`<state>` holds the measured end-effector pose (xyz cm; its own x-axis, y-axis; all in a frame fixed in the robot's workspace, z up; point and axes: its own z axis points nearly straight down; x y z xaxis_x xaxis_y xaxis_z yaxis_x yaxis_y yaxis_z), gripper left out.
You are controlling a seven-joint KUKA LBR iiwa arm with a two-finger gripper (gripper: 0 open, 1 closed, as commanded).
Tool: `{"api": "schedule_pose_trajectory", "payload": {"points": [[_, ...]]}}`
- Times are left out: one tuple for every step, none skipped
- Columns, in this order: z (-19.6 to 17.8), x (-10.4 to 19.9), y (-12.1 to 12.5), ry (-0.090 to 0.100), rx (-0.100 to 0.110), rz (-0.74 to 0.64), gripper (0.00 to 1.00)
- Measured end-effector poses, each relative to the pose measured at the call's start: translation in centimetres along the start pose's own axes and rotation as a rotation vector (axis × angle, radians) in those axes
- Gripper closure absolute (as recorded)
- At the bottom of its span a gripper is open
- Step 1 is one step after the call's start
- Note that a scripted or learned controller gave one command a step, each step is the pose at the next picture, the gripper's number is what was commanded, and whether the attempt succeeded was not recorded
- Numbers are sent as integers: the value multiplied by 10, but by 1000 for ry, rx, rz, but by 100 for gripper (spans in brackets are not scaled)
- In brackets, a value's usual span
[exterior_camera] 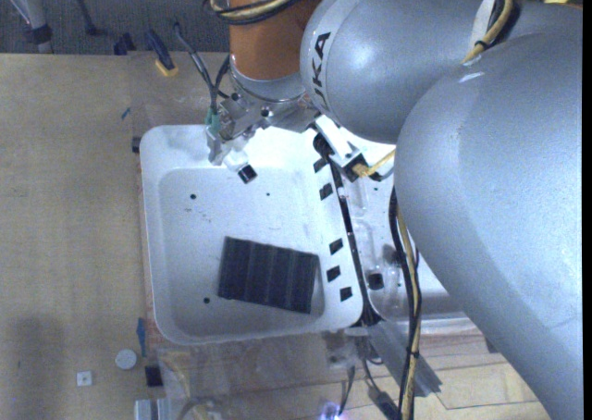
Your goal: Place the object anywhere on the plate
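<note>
Grey arm (pixel 444 131) with orange band (pixel 268 20) covers right bin. Gripper (pixel 225 152) over left white bin's (pixel 153 224) far rim. Dark ribbed plate (pixel 268 275) lies on that bin's floor, near side.

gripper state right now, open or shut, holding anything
Gripper: at the far rim of the left bin; open or shut cannot be told, and nothing is seen held. The dark plate lies apart from it.

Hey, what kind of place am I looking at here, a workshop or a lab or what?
Most likely a robotics lab or test cell. A grey KUKA arm with exposed cabling reaches over a shallow white bin holding a dark ribbed plate, set on a plain wooden bench with small hardware scattered nearby.
</note>
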<state>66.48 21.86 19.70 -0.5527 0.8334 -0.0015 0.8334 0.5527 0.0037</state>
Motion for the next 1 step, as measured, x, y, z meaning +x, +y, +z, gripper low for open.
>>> {"api": "schedule_pose_trajectory", "payload": {"points": [[69,-56,-36,3,5,-252,100]]}}
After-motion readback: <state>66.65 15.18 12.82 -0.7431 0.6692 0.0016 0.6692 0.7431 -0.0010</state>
